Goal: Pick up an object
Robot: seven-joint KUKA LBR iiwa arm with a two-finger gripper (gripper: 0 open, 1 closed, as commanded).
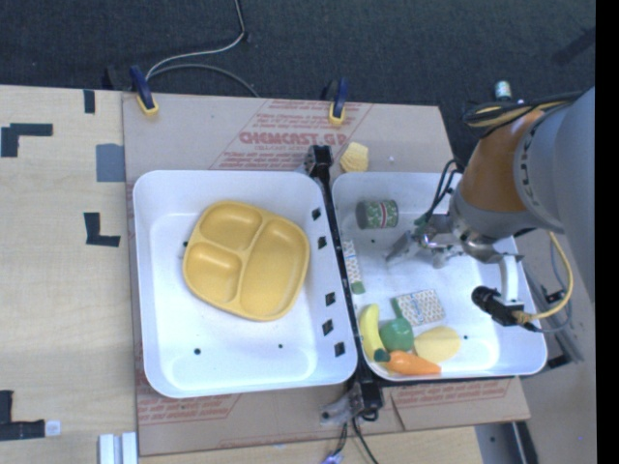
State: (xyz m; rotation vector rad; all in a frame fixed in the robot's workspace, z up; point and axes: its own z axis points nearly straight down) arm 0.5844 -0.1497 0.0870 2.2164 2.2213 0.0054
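Note:
In the right bin (484, 187), my gripper (410, 244) hangs over the bare middle of the floor, open, with nothing between its fingers. A small green and grey can (377, 213) lies just up and left of it. A patterned packet (420, 306) lies below the gripper. Along the front wall sit a banana (368, 329), a green pepper (396, 335), an orange carrot (414, 363) and a pale yellow lemon-like piece (439, 343), packed close together.
The left bin (160, 288) holds a yellow divided plate (247, 259). A small yellow block (355, 157) rests on the cardboard behind the bins. My grey arm with its orange band (493, 172) covers the right bin's far right side.

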